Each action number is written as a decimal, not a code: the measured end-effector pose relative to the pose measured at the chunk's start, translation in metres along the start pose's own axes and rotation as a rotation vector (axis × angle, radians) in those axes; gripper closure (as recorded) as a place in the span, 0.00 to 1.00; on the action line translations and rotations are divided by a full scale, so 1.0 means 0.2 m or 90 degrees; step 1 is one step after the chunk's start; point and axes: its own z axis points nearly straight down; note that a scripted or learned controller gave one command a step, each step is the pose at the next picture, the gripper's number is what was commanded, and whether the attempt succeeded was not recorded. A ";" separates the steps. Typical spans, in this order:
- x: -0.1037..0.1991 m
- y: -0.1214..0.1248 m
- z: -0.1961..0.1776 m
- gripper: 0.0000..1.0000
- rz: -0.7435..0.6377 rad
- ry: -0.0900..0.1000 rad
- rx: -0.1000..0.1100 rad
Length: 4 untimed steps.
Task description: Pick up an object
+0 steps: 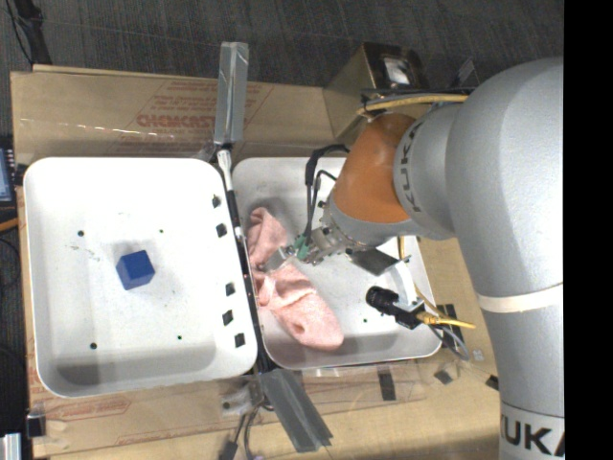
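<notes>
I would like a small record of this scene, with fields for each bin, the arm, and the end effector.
left bin: holds one blue cube, near its middle
right bin: holds a pink cloth, crumpled along the left wall
arm: grey with orange band, reaching in from the right over the right bin
end effector: low over the pink cloth, at its middle part
grasp: cannot be judged from this view
</notes>
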 end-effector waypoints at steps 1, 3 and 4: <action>-0.02 -0.31 0.00 0.00 -0.018 0.001 0.001; -0.01 -0.34 -0.02 0.00 -0.117 0.002 0.002; 0.01 -0.12 0.00 0.00 -0.036 0.001 0.001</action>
